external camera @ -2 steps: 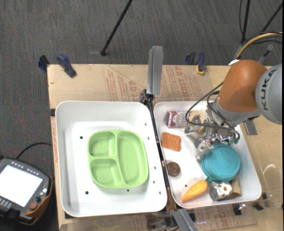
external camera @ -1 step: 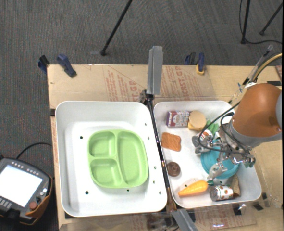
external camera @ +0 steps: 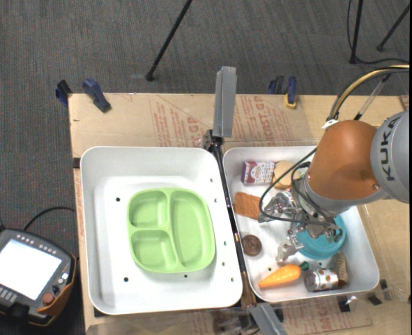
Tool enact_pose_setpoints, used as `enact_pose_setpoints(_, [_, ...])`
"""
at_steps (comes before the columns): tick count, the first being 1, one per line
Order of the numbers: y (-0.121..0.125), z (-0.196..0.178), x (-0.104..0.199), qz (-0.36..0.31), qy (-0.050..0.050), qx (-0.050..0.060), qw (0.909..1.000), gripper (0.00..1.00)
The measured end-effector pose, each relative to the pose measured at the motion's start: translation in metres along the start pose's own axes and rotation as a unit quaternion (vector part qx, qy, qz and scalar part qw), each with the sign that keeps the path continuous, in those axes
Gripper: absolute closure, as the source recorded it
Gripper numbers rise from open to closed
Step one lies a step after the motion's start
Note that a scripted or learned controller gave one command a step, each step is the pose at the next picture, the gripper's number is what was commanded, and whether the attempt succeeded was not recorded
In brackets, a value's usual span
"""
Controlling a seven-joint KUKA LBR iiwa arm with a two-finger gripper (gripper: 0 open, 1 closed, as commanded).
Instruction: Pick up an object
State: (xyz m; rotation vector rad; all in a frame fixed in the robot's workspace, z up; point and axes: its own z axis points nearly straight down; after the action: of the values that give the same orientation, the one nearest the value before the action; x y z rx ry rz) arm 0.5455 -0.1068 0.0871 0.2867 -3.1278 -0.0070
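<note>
Arm reaches in from the right, low over the right bin [external camera: 370, 257]. The gripper [external camera: 291, 246] hangs at the bin's middle, just above the carrot [external camera: 281, 277] and beside the teal bowl [external camera: 323, 243], which the wrist partly covers. Whether the gripper is clenched or released I cannot tell from this slant; cables and metal crowd the tip. Nothing visibly sits in it.

Candidates in the right bin: the carrot near the front wall, a small tin can [external camera: 321, 279] just right of it, a brown round disc [external camera: 251, 244] near the left wall, a tan cracker-like piece [external camera: 247, 204] behind that, a small maroon carton [external camera: 257, 172] at the back. Left bin [external camera: 97, 187] carries only a green divided plate [external camera: 171, 229].

Judgement: this is the approach or descent stage, no pick made yet. The carrot or bowl rim looks the likeliest target. Next move calls for settling squarely over one item, closing on it, then lifting straight up clear of the can and bowl.
</note>
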Motion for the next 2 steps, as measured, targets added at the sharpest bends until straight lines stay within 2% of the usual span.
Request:
enact_pose_setpoints(1, [-0.009,-0.001,-0.099,-0.032,-0.001,0.002,0.9995,0.00])
enact_pose_setpoints(2, [-0.046,-0.001,-0.050,-0.025,-0.001,0.002,0.9997,0.00])
